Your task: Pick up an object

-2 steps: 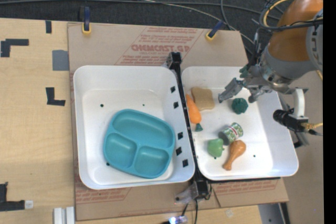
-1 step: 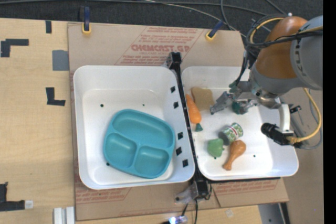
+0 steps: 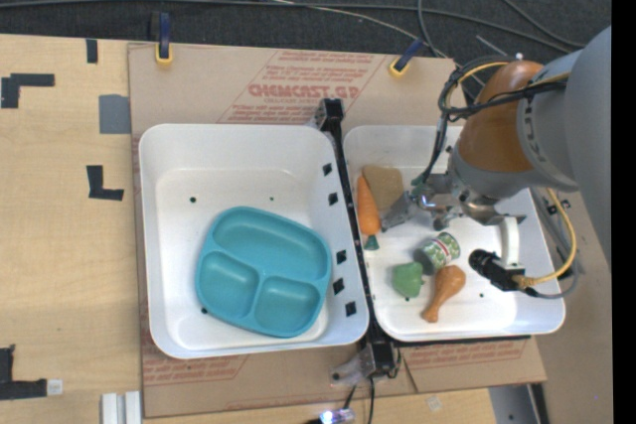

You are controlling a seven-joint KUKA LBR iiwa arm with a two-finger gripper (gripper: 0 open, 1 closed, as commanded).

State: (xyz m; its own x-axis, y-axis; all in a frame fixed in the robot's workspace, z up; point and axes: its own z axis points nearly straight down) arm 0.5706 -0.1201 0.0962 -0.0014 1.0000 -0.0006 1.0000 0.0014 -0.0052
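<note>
The arm reaches in from the right over the right bin (image 3: 537, 318), and its tool (image 3: 405, 210) hangs low near that bin's left side, just right of the carrot (image 3: 367, 206). I cannot tell how the tool is set; its tip is a dark blur against the white floor, and nothing shows clearly as held.

The things to pick lie crowded in the right bin. The carrot lies along the left wall, with a tan block (image 3: 384, 182) just behind it on the far side. Nearer the camera sit a small can (image 3: 440, 249), a green lump (image 3: 406, 279) and a drumstick (image 3: 443, 292), the three close together, the can and drumstick nearly touching. The left bin (image 3: 174, 154) holds a blue tray (image 3: 262, 271), well apart from the arm.

The risks, as I judge them: the carrot lies hard against the divider between the bins, so a descent there may strike the wall or pinch only the carrot's edge and let it roll free. The block beside it may get caught too, spoiling the grip. If the tool shifts toward the near cluster, the can looks likely to tip or roll, and a close neighbour may be knocked aside. The loose cable (image 3: 527, 283) looping by the wrist could drag across the near objects.
</note>
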